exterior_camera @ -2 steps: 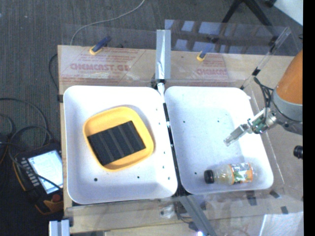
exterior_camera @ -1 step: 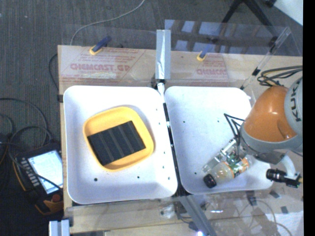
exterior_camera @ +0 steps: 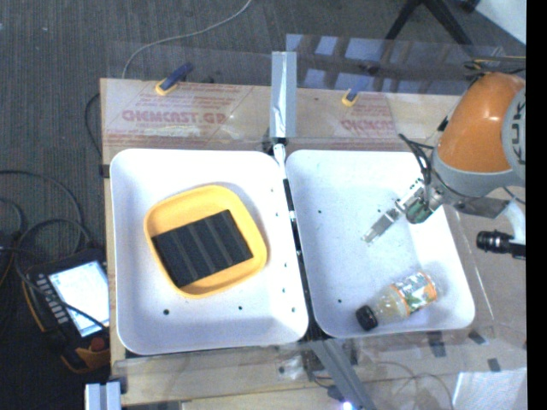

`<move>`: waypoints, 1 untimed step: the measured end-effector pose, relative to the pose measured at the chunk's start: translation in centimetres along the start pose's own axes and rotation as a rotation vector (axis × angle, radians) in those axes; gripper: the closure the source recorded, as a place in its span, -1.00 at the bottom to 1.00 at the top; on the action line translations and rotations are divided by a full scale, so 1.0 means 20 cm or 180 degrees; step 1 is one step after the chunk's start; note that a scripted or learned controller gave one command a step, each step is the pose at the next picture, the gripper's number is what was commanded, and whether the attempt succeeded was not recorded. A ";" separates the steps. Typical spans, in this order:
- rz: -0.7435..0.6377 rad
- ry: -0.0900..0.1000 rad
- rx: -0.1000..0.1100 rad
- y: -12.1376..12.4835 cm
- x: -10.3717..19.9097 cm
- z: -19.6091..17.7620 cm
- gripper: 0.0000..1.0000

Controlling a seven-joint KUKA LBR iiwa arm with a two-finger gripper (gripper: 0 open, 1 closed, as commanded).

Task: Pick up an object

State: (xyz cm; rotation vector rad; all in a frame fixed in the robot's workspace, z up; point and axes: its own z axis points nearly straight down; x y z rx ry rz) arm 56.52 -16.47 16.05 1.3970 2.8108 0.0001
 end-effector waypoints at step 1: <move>0.0348 0.0005 0.0007 -0.40 0.10 -0.09 -1.00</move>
